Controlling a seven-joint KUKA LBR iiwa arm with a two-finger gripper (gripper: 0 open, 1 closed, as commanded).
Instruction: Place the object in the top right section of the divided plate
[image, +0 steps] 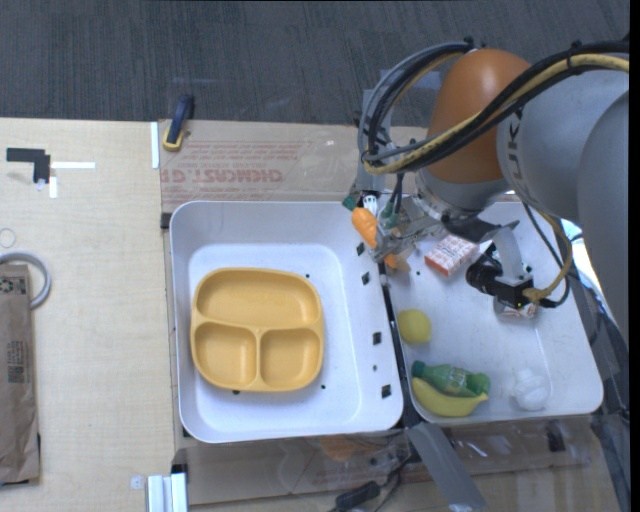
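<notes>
- Starting at the left, the divided plate (258, 329) lies flat in the left bin (345, 300), all three wells bare. One long well runs along its 12 o'clock side, two smaller wells sit along 6 o'clock.
- Judging from that layout, "top right section" is ambiguous, so a drop could land in the wrong well or on a dividing ridge and roll off.
- Just past the wall between the bins, the gripper (385, 240) hangs over the 10 o'clock corner of the right bin (560, 385). Clutter there hides whether it is spread or pressed together, so I cannot tell.
- An orange carrot-like object (366, 228) lies close by the tool's left side. I cannot tell whether it is pinched or merely beside it; if it is only nudged, it may be left behind.
- Cables (420, 150) loop near the wall, and a low sideways move could catch its rim.
- A yellow ball (415, 326), a banana (448, 397), a small red-and-white box (449, 256) and a clear wad (529, 388) rest in the right bin.
- The arm (560, 130) enters from 2 o'clock, with its orange band (480, 95) above a wrist pointing steeply down.
</notes>
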